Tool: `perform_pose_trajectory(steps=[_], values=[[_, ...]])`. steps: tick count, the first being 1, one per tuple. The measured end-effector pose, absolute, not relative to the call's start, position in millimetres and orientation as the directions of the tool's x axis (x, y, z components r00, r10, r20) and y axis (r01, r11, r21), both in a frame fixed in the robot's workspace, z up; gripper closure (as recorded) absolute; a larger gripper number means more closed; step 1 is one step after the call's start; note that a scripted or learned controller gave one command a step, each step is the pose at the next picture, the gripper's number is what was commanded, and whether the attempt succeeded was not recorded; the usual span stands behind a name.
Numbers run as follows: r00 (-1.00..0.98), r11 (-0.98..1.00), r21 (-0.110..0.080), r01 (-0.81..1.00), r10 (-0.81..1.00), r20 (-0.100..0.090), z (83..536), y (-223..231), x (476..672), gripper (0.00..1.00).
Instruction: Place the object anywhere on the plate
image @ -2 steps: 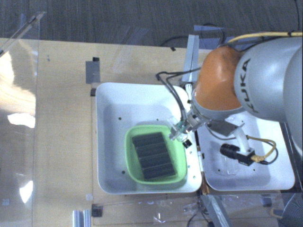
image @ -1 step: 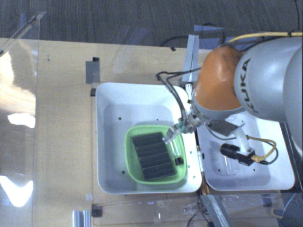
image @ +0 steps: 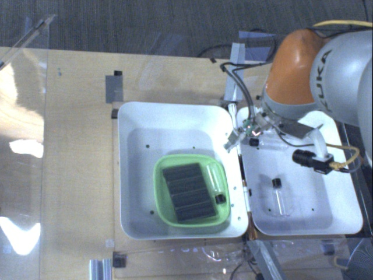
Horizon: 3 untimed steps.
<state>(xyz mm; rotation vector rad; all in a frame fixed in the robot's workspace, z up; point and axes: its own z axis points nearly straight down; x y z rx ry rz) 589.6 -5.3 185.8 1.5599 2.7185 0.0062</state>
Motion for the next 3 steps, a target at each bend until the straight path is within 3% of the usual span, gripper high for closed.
perform_pose_trajectory(steps=[1,2,3], values=[[-0.465,0.465,0.008,0.885,0.885,-0.006,198.0,-90.3,659.3,0.0],[-0.473,0.473,0.016,0.881,0.881,-0.013,211.2,-87.8,662.0,1.0],[-0.546,0.546,0.012,0.838,0.838,-0.009,346.7,-45.4,670.5,1.0]])
